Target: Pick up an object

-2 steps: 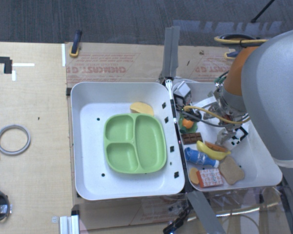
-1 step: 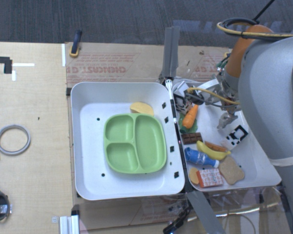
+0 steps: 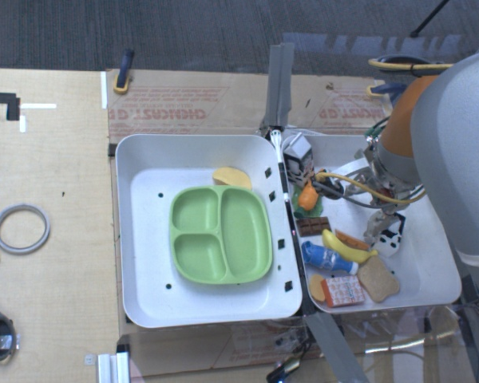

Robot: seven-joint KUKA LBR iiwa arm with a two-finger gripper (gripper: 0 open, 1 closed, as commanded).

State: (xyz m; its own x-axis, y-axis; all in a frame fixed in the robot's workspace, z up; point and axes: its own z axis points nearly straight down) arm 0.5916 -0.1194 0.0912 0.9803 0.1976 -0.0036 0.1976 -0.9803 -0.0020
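Right bin (image 3: 431, 282) crowded with toys, banana (image 3: 345, 246) central, left bin (image 3: 144, 238) floor open around green tray (image 3: 221, 234)

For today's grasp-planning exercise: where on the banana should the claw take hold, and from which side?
Probably the banana's middle, from above, closing across its narrow width. It lies flat and curved atop the blue bottle, with a carrot close behind, so its ends look crowded.

Left of the fingers (image 3: 381, 228), a smooth, glossy green plastic tray (image 3: 222, 234) sits in a glossy white plastic bin (image 3: 136, 238); the surface (image 3: 48, 174) looks like matt pale wood.
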